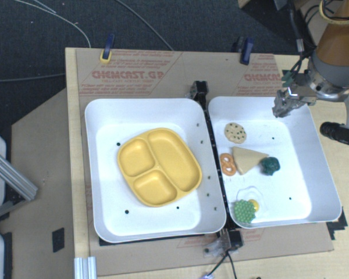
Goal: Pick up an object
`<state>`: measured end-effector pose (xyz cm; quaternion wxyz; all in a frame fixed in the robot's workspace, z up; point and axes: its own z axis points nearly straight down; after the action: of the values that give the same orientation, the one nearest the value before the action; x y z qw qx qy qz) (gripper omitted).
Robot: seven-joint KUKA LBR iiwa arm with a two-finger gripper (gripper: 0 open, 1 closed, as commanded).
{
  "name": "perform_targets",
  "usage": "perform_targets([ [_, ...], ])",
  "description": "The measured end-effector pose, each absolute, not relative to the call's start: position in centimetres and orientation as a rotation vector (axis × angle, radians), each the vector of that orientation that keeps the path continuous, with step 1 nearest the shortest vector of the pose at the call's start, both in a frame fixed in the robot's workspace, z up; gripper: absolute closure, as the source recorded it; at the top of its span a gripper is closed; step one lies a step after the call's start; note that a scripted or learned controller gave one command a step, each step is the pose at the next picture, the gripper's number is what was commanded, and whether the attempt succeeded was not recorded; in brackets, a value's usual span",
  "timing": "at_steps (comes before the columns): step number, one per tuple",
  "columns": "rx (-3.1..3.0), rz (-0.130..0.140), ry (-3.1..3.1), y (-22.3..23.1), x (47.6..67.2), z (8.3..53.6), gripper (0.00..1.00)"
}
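Note:
The right bin (314, 173) holds several toy foods: a chocolate-chip cookie (235, 132), an orange pretzel (227, 164), a tan wedge like a sandwich slice (249, 158), a dark teal broccoli piece (270, 165), and a bunch of green grapes (244, 211) beside a fried egg (252, 202). My gripper (284, 107) hangs over the bin's far right corner, well above and to the right of the cookie. Nothing shows between its fingers.
The left bin (99, 156) holds a yellow three-part plate (158, 166). A black clamp (199, 90) sits between the bins at the back. Blue clips (107, 47) (245, 49) hold the cardboard base. Cables lie on the dark floor behind.

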<state>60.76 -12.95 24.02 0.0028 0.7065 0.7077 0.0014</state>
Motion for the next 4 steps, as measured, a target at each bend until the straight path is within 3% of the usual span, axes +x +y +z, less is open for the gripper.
perform_targets([
  [1,2.215,0.007,2.218,-13.0,60.9,29.2,1.00],
  [3,2.220,-0.003,2.229,-2.9,58.9,25.7,1.00],
  [4,2.219,-0.002,2.228,1.5,57.0,25.9,1.00],
])
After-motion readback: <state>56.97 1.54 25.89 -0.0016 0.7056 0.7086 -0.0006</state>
